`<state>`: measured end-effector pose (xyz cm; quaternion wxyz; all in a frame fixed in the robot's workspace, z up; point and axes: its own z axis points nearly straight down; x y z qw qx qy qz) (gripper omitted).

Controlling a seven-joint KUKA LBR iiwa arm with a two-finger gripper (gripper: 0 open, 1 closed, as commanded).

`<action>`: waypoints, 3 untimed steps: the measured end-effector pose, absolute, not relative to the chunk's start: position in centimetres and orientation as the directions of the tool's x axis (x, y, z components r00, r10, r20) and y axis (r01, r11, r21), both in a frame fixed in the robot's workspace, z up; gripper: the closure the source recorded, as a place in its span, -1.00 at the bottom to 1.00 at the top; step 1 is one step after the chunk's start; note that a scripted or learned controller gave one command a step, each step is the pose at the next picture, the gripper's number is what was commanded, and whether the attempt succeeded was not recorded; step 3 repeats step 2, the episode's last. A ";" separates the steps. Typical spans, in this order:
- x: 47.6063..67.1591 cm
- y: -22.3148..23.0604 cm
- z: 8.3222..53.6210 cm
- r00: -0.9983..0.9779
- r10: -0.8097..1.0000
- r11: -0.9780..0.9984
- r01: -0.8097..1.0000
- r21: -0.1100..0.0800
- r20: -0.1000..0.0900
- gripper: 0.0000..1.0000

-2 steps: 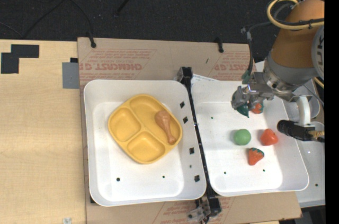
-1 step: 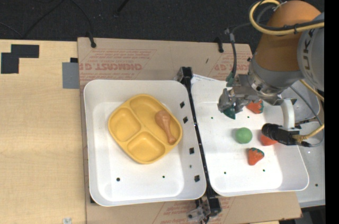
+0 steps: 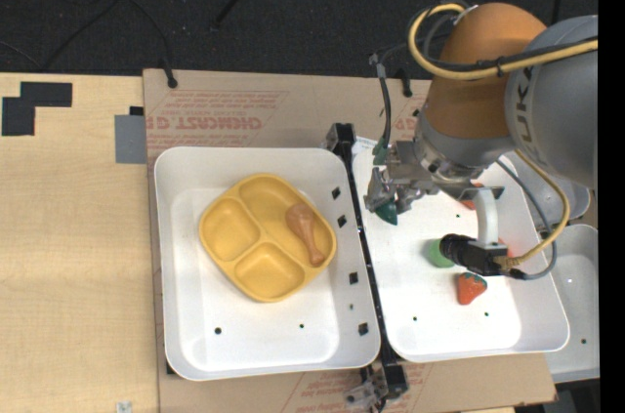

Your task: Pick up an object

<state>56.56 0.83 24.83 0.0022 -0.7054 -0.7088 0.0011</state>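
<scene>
A small green object (image 3: 438, 252) and a red strawberry-like toy (image 3: 471, 288) lie in the right-hand bin (image 3: 488, 343), the green piece near the middle of its floor and the red one just beside it, toward the near edge. A black cable-end or fitting (image 3: 474, 254) trailing from the arm lies across the green object's right side, so part of it is hidden. Something orange-red (image 3: 470, 202) peeks out beneath the wrist, toward the bin's far edge; what it is cannot be told.

The gripper (image 3: 388, 203) hangs over the far left corner of the same bin, close to the divider (image 3: 356, 245) between the two bins and well apart from both toys. A dark teal tip shows at its lower end, but whether the jaws stand apart or together cannot be told from this slant, and nothing can be seen held.

In the left-hand bin (image 3: 186, 304) a yellow sectioned tray (image 3: 234, 235) sits near the middle, with a tan drumstick-shaped toy (image 3: 308, 233) lying along its right-hand compartment edge.

The risks appear plain: a descent from here would likely meet bare floor or the bin's left wall instead of an object, and the trailing cable could drag the green piece or snag as the arm swings. The rounded strawberry may also roll out of a closing grip.
</scene>
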 end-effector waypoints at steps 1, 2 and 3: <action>55.8 5.6 23.3 -0.005 1.000 0.005 1.000 -0.006 0.001 1.00; 54.6 10.5 22.1 -0.005 1.000 0.005 1.000 -0.007 0.001 1.00; 54.6 10.5 22.1 -0.005 1.000 0.005 1.000 -0.007 0.001 1.00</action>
